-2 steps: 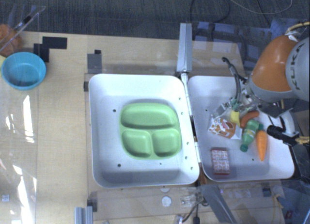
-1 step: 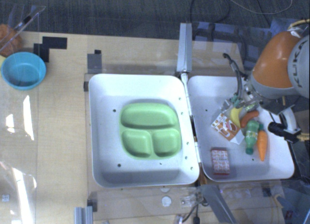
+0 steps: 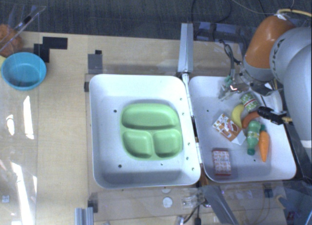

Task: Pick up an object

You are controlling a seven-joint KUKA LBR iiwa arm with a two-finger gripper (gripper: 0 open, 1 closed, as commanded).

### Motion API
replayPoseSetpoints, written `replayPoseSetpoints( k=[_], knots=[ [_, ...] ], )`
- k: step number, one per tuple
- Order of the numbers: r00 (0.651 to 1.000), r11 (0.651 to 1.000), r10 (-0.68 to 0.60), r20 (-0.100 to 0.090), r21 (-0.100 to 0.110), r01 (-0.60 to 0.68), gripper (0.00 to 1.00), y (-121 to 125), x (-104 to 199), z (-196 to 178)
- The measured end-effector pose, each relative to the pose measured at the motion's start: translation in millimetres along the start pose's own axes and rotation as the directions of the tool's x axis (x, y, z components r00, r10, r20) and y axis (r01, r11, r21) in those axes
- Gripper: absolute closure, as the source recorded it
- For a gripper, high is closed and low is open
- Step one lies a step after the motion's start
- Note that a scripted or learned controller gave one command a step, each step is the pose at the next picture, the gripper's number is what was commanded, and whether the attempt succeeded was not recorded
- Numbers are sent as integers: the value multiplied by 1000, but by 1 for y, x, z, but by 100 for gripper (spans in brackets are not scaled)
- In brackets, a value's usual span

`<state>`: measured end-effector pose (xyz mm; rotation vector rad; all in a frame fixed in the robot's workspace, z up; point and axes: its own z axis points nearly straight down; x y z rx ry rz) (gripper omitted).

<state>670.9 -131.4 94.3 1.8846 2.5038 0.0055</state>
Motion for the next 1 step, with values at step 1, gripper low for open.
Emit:
replayPoseSetpoints(
  k=[1],
  knots=[
    [1000,1000,0,0,0,0,0,0,0,0]
  ],
)
